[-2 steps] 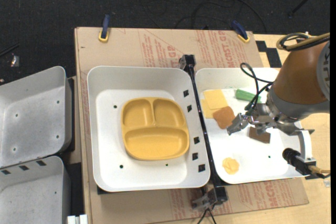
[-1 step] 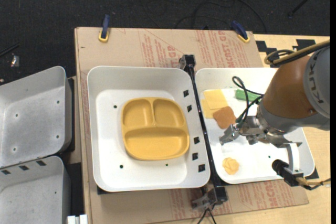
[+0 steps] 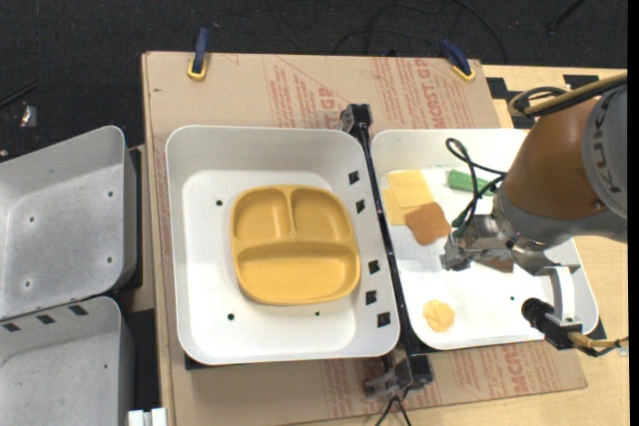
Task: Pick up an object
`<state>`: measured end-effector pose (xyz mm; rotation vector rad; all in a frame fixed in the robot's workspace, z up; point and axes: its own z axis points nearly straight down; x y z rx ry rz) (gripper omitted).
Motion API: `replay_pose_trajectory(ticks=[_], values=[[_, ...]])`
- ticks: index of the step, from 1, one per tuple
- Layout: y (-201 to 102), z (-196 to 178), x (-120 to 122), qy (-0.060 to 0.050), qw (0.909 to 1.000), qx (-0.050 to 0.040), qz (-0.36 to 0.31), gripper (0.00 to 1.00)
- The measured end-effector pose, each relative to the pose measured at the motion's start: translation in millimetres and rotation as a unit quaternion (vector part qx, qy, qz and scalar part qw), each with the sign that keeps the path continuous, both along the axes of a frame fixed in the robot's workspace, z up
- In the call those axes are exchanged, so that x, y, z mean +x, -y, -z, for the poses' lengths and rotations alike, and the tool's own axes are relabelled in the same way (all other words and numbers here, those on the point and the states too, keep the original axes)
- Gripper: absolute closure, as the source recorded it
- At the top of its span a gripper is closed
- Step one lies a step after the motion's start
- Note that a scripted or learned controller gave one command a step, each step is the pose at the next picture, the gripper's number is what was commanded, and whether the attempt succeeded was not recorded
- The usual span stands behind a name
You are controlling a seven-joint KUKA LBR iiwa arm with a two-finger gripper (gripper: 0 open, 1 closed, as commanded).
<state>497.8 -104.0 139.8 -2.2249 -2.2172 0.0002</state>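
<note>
The right bin (image 3: pixel 419 150) holds a pale yellow flat square (image 3: pixel 407 188), a brown toast-like piece (image 3: pixel 427 222) just below it, a small green piece (image 3: pixel 461 181) partly behind the arm, and a small round yellow piece (image 3: pixel 438 315) near the front. My gripper (image 3: pixel 461 252) hangs low over the bin floor, just right of the brown piece and apart from it. The arm's orange band (image 3: pixel 559 165) and grey wrist cover the bin's right part.
The left bin (image 3: pixel 190 165) carries a yellow divided plate (image 3: pixel 296 245). A black divider (image 3: pixel 377 224) runs between the bins. Cables trail along the arm at the right. White trays (image 3: pixel 60 214) lie off the bench at the left.
</note>
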Motion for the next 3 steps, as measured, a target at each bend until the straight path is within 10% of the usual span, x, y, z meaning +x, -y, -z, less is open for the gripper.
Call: replay_pose_trajectory(ticks=[3], values=[[-3, -131, -5, 0.003, 1.0000, -0.0008, -0.003, 1.00]])
